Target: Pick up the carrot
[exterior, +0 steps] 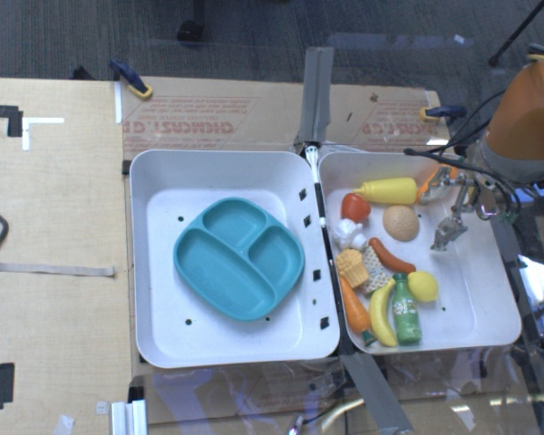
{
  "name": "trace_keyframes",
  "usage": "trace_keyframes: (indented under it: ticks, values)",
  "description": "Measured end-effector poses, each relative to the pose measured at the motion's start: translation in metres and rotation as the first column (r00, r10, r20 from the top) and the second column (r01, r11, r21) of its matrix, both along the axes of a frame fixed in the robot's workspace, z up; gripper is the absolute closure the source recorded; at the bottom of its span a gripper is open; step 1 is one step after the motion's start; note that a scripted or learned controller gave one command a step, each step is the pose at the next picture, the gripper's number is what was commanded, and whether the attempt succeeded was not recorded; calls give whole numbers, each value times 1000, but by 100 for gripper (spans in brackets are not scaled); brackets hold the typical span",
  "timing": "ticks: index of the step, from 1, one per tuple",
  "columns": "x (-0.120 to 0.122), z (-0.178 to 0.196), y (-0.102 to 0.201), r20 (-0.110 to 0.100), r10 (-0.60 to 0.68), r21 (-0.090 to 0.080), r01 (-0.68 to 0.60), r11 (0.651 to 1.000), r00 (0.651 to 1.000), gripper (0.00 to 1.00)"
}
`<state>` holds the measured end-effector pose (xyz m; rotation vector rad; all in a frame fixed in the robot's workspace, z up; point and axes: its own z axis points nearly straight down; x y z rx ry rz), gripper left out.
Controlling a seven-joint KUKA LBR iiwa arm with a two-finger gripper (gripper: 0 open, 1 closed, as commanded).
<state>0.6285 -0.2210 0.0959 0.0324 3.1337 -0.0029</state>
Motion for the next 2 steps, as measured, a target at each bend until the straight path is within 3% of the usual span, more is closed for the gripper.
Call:
trace_keyframes:
  ticks: [1, 2]
  values:
    - [19, 17, 0, 2, 109, -1, -109, 994, 994, 0]
    - [22, 29, 1, 10, 110, -5, -110, 994, 994, 100]
